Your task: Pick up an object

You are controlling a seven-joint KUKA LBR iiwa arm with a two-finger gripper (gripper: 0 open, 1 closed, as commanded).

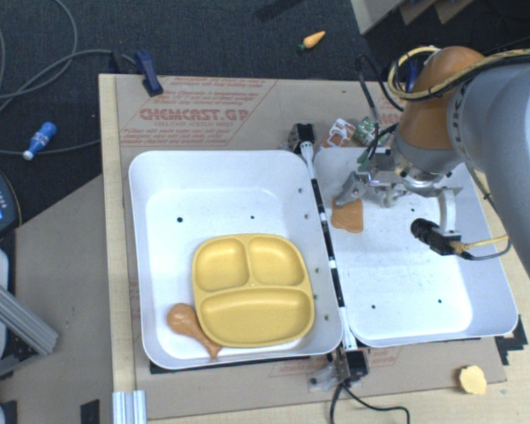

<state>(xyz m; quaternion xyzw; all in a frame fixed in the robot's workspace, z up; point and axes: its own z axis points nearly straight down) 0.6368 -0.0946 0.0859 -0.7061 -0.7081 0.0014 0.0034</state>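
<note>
An orange-brown wedge-shaped piece point(348, 216) lies in the right bin point(406, 312), close to its left wall. My gripper point(376, 189) hangs just above and to the right of that piece, near the bin's far left corner, under the grey arm with its orange band point(442, 73). In the left bin point(159, 193) a yellow divided plate point(250, 288) lies flat. An orange drumstick-shaped toy point(189, 322) rests against the plate's lower left edge.
A black part with a yellowish cable point(433, 235) hangs from the arm over the right bin's middle. Small clutter point(340, 133) sits on the board behind the bins. A yellow lump point(472, 379) lies off the right bin's front corner.
</note>
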